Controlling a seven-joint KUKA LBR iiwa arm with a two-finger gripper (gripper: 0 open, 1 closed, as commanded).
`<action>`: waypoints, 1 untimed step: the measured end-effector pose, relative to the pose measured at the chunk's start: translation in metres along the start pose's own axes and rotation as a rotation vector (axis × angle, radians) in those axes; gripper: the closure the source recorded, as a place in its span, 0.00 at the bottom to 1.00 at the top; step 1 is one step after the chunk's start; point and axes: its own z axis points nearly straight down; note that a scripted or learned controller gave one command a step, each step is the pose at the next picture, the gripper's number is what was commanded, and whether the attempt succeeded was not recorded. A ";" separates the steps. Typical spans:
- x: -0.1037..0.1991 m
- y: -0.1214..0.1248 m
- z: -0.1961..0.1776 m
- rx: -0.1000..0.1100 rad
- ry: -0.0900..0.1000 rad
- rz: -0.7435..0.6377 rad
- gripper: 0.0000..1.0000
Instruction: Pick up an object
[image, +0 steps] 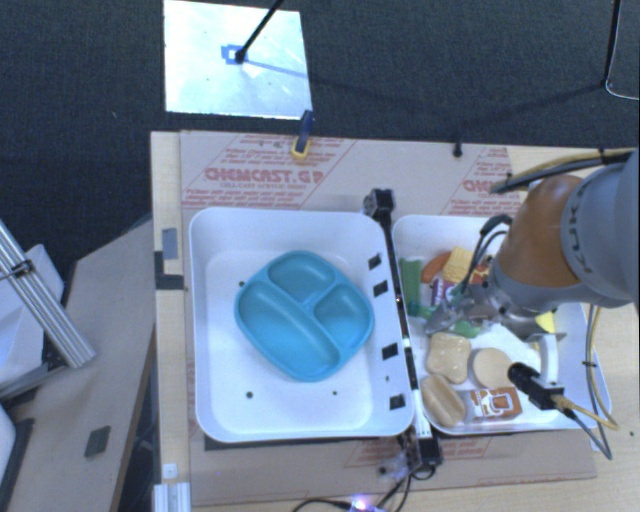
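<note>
Left bin (215, 405): holds a blue divided plate (303, 314), lying flat near its middle, well apart from the arm; not the working side at this moment.

Divider between bins: a row of small black clips (381, 290) runs along the shared rims; any lift should keep clear of them.

Right bin (415, 228): crowded with small toy foods; a green piece (411, 277) along the left wall, an orange piece (436, 266) and a yellow piece (458, 264) at the far side, three tan bread-like pieces (448, 356) toward the near side, a white and brown packet (493, 402) at the near rim. The likely target lies in this pile, under or just beside the wrist.

Gripper (452, 312): low over the middle of the right bin, among the items; state of the fingers: cannot tell, the wrist and orange band (540, 235) cover them; no object seen held.

Judgement on doing the step well: close on a single piece with free edges, e.g. a tan one, rather than the packed cluster; lift straight up before moving sideways.

Hard to make out: what sits directly under the wrist; a purplish item (438, 292) beside the gripper is too small to name; the right bin's right wall is partly behind the arm (590, 250).
</note>
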 end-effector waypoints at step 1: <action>0.000 0.001 -0.012 -0.004 0.000 0.000 1.00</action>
